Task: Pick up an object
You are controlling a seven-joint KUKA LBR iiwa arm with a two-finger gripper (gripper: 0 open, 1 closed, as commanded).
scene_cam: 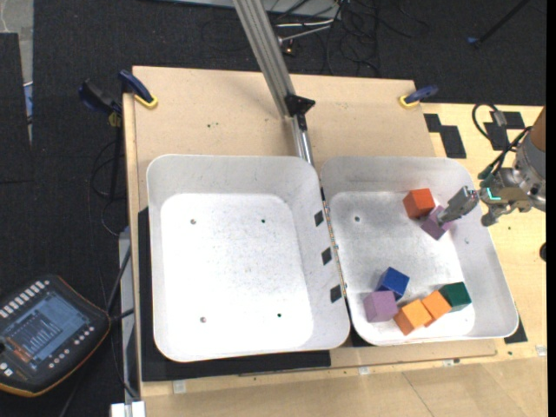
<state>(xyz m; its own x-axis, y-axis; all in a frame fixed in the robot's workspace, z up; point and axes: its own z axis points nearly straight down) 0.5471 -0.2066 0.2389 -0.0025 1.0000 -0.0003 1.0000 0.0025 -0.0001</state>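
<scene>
While the gripper point(473, 205) hangs over the right bin point(486, 259), its fingers too blurred to tell how open, beside the purple block point(433, 225), the approach is underway; next comes a centred descent.

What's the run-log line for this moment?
tool: over right bin, at purple block | grasp: unconfirmed | orange cube: beside it | left bin: untouched

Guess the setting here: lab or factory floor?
Likely a robotics lab: a plywood bench clamped at the corners, a teach pendant on the floor, loose cables, and coloured blocks in a white bin.
</scene>
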